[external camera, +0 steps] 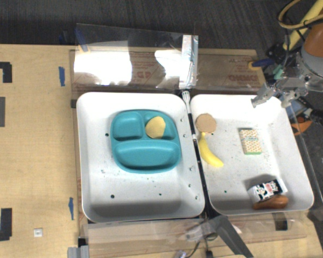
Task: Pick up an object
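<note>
My gripper [260,99] hangs over the far right corner of the right bin [299,160], with the grey arm and its orange band behind it at the upper right. In that bin lie a round brown cookie [205,123], a yellow banana [209,152] just below it, a small patterned box [250,141], and near the front right corner a black-and-white carton [268,188] beside a brown sausage-like piece [271,201]. The gripper is well apart from all of them; the patterned box lies closest.
The left bin [97,192] holds a teal divided plate [145,153] with a round yellow item [155,127] in its far right compartment. A clear plastic sheet [134,63] stands behind the bins. Cables and yellow hoses [299,15] crowd the upper right.
</note>
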Robot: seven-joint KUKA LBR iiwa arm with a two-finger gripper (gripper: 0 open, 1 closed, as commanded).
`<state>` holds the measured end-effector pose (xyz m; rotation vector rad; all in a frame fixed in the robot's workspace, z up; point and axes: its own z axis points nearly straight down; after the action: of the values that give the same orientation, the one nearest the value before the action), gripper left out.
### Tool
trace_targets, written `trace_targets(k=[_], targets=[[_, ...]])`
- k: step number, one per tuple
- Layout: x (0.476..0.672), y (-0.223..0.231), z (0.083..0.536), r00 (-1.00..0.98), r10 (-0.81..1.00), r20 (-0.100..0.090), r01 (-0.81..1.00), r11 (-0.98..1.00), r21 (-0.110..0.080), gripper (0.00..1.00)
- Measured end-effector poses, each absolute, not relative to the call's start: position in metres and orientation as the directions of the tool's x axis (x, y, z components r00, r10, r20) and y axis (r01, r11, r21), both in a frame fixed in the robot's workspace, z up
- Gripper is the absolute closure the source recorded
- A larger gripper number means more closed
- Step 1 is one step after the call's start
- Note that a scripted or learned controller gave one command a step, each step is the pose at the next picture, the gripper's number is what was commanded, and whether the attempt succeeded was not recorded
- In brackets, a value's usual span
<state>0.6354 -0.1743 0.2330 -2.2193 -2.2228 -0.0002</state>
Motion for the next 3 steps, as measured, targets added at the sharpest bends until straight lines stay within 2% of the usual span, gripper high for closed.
trace_targets(k=[1, 2, 3], targets=[[0.597, -0.156, 0.109, 0.016, 1.0, 0.0, 1.0, -0.016, -0.003, 0.0], [0.612, -0.176, 0.086, -0.073, 0.997, -0.001, 0.997, 0.073, 0.003, 0.0], [0.614, -0.177, 0.098, -0.073, 0.997, -0.003, 0.997, 0.073, 0.009, 1.0]])
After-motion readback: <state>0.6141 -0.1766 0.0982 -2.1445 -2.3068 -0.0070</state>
